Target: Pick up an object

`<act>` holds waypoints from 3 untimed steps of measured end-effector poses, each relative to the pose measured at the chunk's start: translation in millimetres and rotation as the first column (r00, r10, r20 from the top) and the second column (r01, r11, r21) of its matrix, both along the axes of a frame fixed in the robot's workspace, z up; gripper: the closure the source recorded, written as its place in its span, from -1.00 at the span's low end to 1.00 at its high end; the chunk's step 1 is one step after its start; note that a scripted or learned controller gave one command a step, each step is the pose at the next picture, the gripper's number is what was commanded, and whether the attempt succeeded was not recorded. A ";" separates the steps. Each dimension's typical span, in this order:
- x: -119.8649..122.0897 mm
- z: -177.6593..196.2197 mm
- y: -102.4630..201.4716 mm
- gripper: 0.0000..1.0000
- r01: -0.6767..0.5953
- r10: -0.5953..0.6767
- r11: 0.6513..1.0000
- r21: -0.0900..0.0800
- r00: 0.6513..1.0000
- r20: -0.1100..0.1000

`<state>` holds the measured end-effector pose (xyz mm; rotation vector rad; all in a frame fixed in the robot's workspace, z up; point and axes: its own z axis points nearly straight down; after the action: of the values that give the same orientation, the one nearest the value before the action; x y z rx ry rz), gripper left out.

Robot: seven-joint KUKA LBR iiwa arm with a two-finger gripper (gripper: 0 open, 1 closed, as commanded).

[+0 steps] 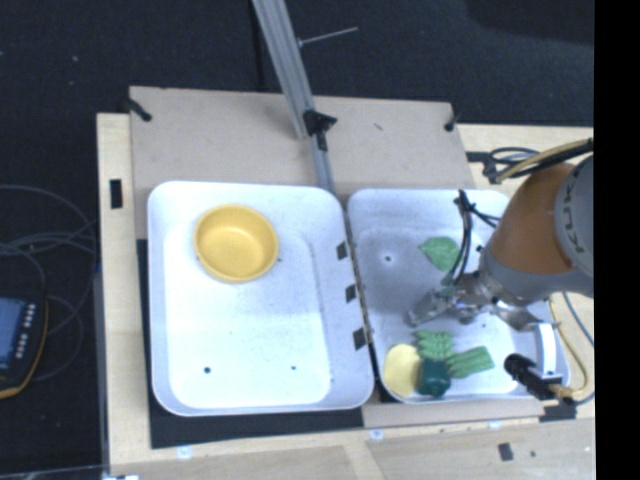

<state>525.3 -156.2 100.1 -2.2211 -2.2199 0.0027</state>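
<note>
My gripper [428, 311] hangs low over the middle of the right bin [385, 230], with the orange-banded arm reaching in from the right. Just below it lies a green ridged toy [435, 344]. A flat green piece [471, 360] lies beside that toy. Against the bin's front wall sit a pale yellow round object [401, 368] and a dark teal block [434, 378]. A light green leaf-shaped piece [438, 252] lies behind the gripper. I see nothing held in the gripper.
The left bin [250, 358] holds a yellow bowl [236, 242] near its back left corner. A grey metal pole [290, 68] slants up from between the bins. Cables and a black fitting [528, 372] lie at the right bin's right edge.
</note>
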 end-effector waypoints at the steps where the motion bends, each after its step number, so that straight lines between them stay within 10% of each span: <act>1: 1.4 12.7 -0.1 1.00 0.001 -0.001 1.000 0.001 1.000 0.005; 3: -0.7 126.9 16.7 1.00 -0.001 0.001 1.000 -0.001 1.000 0.009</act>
<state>524.6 -139.4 226.9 -2.2242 -2.2258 -0.0062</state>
